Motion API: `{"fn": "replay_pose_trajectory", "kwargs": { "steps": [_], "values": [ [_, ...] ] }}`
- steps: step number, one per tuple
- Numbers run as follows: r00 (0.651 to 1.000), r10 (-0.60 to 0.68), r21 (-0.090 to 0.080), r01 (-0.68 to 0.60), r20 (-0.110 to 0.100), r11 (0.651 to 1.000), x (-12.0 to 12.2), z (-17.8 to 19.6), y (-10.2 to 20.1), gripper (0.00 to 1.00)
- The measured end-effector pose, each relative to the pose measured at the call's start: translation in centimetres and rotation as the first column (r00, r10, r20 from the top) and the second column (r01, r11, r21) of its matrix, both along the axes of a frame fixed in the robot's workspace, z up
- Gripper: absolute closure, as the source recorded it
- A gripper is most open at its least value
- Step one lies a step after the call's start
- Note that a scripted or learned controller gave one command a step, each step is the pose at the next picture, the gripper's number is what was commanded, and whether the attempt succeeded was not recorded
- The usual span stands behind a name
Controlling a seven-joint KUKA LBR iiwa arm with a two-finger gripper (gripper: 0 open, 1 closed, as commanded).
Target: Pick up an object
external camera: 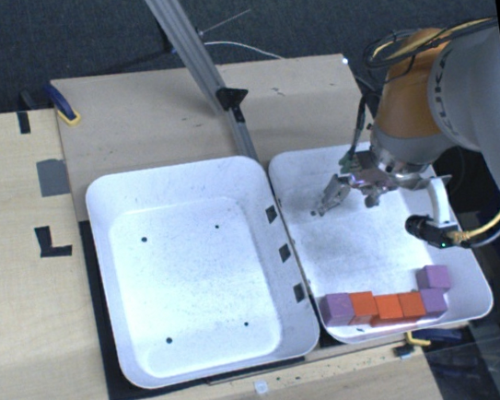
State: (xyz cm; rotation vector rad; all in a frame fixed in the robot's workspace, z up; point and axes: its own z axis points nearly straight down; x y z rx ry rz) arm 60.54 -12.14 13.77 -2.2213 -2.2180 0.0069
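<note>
Along the front wall of the right bin (332,247) lies a row of blocks: a purple block (338,307), an orange block (364,306), a second orange block (402,306) and a purple block (434,278) at the right end, all touching or nearly so. My gripper (345,202) hangs over the back half of the right bin, well behind the blocks. Its fingers are spread open with nothing between them. One fingertip (322,208) points down and left toward the bin floor.
The left bin (110,262) sits beside the right one, their rims touching. A slanted metal pole (194,54) comes down from the top to the bins' back edge. The grey arm with its orange band (408,105) fills the right side.
</note>
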Motion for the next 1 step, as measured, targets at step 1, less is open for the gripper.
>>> {"fn": "replay_pose_trajectory", "kwargs": {
  "steps": [1],
  "values": [
    [1.0, -0.001, -0.002, 0.001, 0.007, 1.0, 0.65, 3.17, -5.36, 0.0]
  ]
}}
